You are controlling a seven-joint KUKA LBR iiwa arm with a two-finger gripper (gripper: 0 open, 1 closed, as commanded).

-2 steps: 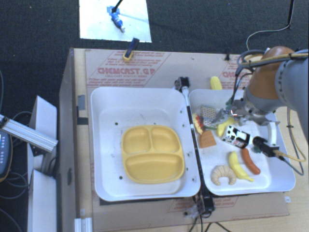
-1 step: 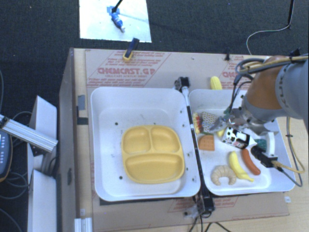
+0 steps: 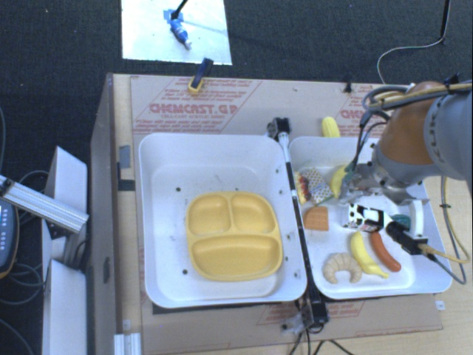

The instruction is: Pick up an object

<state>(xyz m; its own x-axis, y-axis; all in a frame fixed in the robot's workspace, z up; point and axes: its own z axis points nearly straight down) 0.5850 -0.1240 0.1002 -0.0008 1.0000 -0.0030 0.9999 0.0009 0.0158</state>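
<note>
The arm (image 3: 414, 135) reaches in from the right of the frame and hangs low over the right bin (image 3: 436, 276), its gripper (image 3: 353, 187) near the bin's middle, above a black-and-white item (image 3: 366, 215). I cannot tell how its fingers stand. Nearby lie an orange block (image 3: 316, 218), a banana (image 3: 363, 254), a sausage (image 3: 384, 251) and a croissant (image 3: 341, 267). The left bin (image 3: 159, 198) holds a yellow divided plate (image 3: 233, 235). It looks like the approach step; next it must settle squarely on one piece.

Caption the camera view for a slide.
KUKA arm reaches over the right bin of toy food; yellow tray sits in the left.
</note>
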